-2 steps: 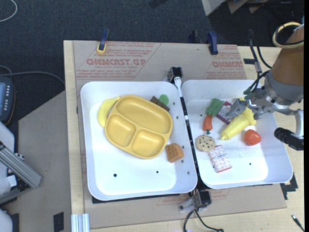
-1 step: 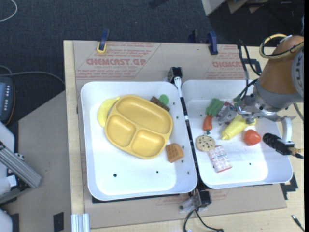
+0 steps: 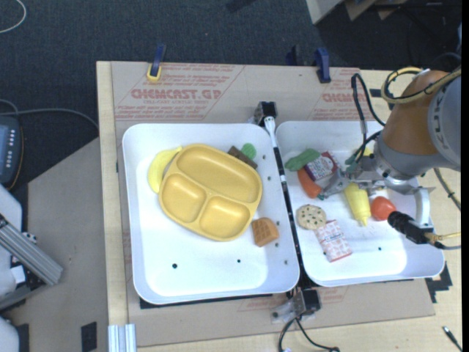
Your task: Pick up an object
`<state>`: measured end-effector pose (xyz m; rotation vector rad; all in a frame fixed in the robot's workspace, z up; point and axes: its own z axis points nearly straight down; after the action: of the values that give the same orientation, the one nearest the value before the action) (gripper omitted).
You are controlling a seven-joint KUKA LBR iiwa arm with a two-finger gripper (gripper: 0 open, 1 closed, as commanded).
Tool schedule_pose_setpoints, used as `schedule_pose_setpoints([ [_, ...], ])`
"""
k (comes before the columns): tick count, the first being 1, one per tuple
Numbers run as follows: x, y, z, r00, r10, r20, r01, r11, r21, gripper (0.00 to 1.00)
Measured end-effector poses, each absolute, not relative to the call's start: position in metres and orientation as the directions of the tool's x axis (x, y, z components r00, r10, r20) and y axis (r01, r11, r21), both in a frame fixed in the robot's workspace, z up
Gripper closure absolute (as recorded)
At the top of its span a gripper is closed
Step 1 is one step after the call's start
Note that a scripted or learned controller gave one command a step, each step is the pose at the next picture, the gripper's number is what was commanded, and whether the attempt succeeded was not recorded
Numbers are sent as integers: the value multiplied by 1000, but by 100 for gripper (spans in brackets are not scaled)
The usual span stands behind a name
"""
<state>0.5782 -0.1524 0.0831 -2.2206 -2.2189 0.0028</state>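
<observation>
The right bin [image 3: 381, 266] holds several small things: a green piece [image 3: 302, 158], an orange carrot [image 3: 309, 185], a small snack packet [image 3: 320, 169], a cookie [image 3: 311, 215], a red-and-white packet [image 3: 334, 240], a yellow bottle [image 3: 358, 202] and a red tomato [image 3: 382, 208]. My gripper [image 3: 343, 181] is low over the middle of this bin, between the snack packet and the yellow bottle, close to the carrot. Nothing is visibly lifted. The arm's wrist hides the bin's far right part.
The left bin [image 3: 198, 277] carries a yellow divided plate [image 3: 211, 192] lying over a yellow round piece [image 3: 156, 171], with a brown piece [image 3: 239, 154] and a green one [image 3: 249, 151] behind it and a tan block [image 3: 264, 231] in front. Cables run at the right.
</observation>
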Motion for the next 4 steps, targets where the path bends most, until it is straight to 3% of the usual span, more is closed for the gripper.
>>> schedule_pose_setpoints([
  [1,579,-152,95,1,1000,0,1000,-1,1,100],
  [3,571,-151,219,-2,1000,-2,1000,2,7,100],
  [4,572,-151,225,-1,1000,-1,1000,1,3,100],
])
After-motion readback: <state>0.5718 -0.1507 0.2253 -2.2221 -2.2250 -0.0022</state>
